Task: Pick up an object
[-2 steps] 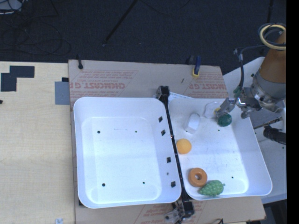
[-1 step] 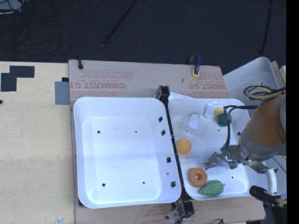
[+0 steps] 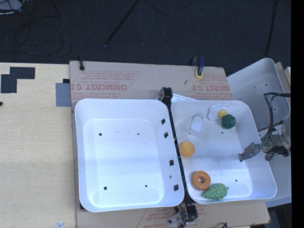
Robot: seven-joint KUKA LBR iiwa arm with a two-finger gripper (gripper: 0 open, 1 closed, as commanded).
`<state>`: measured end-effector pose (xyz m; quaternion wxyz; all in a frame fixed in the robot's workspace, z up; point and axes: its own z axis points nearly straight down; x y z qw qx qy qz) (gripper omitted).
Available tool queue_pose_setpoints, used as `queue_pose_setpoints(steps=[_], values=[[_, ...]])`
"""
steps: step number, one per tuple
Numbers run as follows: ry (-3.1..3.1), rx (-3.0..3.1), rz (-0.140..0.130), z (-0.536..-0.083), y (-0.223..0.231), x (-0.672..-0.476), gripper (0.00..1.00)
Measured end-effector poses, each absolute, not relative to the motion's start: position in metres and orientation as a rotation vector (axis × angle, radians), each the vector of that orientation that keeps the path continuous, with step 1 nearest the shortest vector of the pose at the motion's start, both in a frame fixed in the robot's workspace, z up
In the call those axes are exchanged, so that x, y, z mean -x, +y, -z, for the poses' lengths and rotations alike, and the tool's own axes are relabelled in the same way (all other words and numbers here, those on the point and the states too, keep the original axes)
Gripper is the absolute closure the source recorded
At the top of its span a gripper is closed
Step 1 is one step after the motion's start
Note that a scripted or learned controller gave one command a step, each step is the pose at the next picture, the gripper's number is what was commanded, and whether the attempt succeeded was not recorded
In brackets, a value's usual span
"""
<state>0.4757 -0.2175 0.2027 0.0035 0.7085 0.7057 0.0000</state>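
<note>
Right bin (image 3: 237, 184) holds orange ball (image 3: 186, 149), green grapes (image 3: 214, 191).

bins (image 3: 121, 109): smooth glossy white plastic | bench board (image 3: 142, 80): matt brown cardboard

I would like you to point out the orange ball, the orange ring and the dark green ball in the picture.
orange ball (image 3: 186, 149), camera view, middle of its top surface.
orange ring (image 3: 201, 180), camera view, on its left band, beside the hole.
dark green ball (image 3: 228, 121), camera view, its middle.
</note>
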Motion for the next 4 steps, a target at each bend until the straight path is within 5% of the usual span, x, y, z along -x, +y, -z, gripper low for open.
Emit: queue_pose_setpoints(steps=[1,2,3,4], values=[[2.219,-2.227,0.002,-0.207,-0.215,-0.475,1.0],[2.217,-2.23,0.002,-0.207,-0.215,-0.475,0.0],[2.214,-2.206,-0.012,-0.382,-0.199,-0.485,0.0],[2.225,-2.217,0.002,-0.344,-0.209,-0.541,0.0]])
